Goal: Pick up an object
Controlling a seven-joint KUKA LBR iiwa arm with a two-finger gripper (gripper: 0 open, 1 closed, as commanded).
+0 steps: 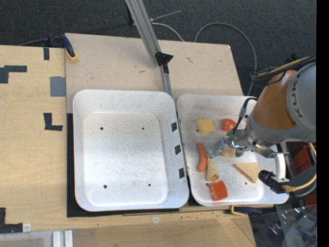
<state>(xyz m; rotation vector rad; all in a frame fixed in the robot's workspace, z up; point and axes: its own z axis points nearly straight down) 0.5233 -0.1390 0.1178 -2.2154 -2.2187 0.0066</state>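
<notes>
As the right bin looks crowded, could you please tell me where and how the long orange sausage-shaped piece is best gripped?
Probably at its middle, from above, gripper fingers spanning its narrow width. The orange piece lies flat, running near to far, with bare bin floor on its left; the cone-shaped piece crowds its near right end.

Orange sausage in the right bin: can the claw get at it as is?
Probably yes. The orange sausage lies alone on the right bin floor, just left of the claw, nothing on top of it.
</notes>
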